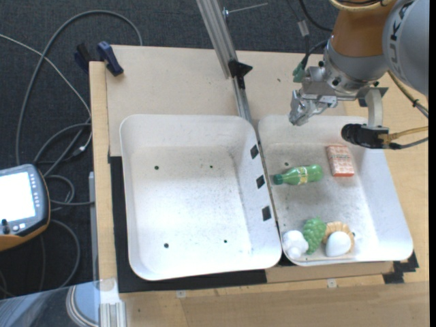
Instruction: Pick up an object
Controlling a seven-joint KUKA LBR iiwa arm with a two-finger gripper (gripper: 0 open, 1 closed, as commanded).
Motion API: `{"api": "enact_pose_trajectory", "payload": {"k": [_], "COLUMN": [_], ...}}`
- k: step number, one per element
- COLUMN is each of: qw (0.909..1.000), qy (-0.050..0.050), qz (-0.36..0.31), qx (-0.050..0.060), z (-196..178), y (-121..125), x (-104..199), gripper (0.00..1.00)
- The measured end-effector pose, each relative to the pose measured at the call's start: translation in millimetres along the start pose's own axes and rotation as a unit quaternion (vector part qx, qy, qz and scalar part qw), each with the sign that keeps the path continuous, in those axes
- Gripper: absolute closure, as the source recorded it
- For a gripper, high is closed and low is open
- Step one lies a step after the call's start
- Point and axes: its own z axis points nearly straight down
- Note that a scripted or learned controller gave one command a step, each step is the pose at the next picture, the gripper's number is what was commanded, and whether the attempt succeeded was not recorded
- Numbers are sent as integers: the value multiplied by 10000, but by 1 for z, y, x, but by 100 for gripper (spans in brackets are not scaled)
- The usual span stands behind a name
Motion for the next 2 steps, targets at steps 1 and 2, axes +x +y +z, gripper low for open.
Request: {"api": "enact_pose_trajectory", "payload": {"k": [1,2], "qw": [10000,10000], "qy": [2,2], "qz": [-1,-3], "qx": [4,8], "z": [11,24], "y": [-21,-38], "x": [49,101], "gripper": [100,100]}}
